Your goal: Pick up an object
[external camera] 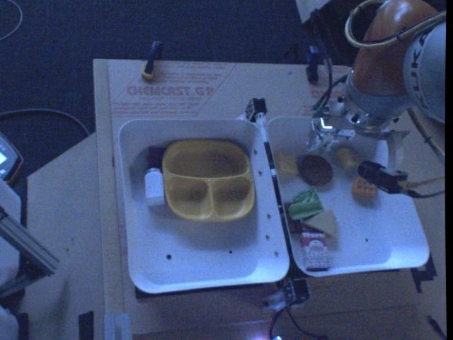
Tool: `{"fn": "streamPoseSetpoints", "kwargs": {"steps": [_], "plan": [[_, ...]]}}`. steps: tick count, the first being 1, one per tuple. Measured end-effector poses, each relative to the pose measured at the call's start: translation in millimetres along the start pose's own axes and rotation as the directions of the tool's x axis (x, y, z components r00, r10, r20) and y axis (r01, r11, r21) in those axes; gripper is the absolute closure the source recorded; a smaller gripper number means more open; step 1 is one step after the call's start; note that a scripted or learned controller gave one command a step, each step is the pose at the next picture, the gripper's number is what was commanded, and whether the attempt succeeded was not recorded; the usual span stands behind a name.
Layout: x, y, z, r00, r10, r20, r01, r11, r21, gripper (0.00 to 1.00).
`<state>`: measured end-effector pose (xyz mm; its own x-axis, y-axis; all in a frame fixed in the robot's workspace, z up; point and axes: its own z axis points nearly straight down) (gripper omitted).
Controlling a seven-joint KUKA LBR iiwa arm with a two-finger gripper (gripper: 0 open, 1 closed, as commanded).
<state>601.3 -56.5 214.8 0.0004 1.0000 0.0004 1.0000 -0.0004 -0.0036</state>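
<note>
Camera view: end effector sits low over the right bin, at its far edge; can't tell its state. Landmark is the brown round disc, just below the end effector. Waffle piece to the disc's right, green item and red carton nearer the camera. Left bin holds a yellow divided plate and a white bottle.

Brown round cookie flat in right bin, upper left.
</note>
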Motion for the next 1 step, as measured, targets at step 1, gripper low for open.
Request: {"fn": "streamPoseSetpoints", "kwargs": {"steps": [1], "plan": [[9.4,4.6,-3.0,1.0,-0.002,0.001,0.002,1.0,-0.005,1.0]]}}
